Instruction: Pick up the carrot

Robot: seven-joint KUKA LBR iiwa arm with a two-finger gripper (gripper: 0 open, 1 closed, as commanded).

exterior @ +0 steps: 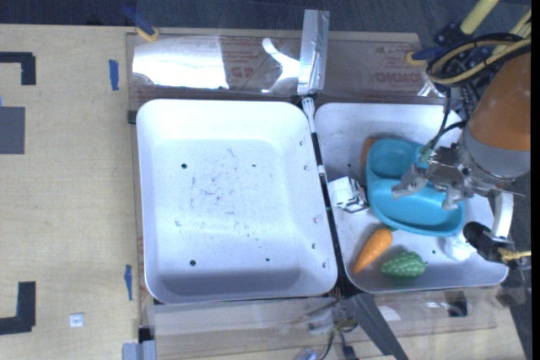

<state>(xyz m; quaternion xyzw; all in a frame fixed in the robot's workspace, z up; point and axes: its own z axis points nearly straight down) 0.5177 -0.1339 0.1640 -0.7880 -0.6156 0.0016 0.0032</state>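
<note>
Carrot (373, 249) lying in the right bin (337, 126), touching a green toy (402, 265).
Likely light, stiff, slick: grasping mid-body looks best; whether the gripper (432, 181) is open, I cannot tell.

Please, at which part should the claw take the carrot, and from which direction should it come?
Probably the carrot's thick middle, coming from above, fingers across its width. It lies flat and slanted in the right bin, its narrow tip near the wall, the green object close beside its thick end.

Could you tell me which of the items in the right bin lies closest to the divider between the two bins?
The carrot: its pointed end nearly reaches the divider. The green item lies to its right, and the blue object sits farther up, under the tool.
</note>
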